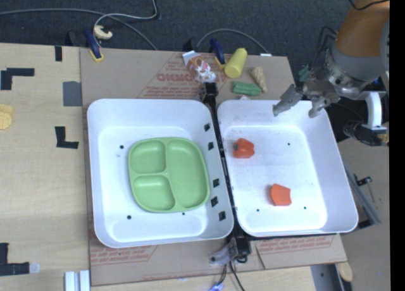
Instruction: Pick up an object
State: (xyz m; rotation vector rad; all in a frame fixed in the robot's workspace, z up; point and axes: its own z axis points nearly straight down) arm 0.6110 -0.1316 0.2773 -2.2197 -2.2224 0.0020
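While poised above the right bin's (329,157) far right corner, gripper (297,107) spread wide, holding nothing; red pepper (243,148) near the left wall, orange block (280,195) nearer front.

2 white bins (101,119) are seen on a brown cardboard sheet (126,74) printed with red lettering. A pale green divided plate (168,174) is set against the left bin's white. In the right bin, 2 pieces are coloured orange-red (243,148) and orange (280,195). Behind the bins, a yellow piece (236,62), a green one (245,88) and a tan one (259,78) are shown — the arm (361,37) is orange and grey.
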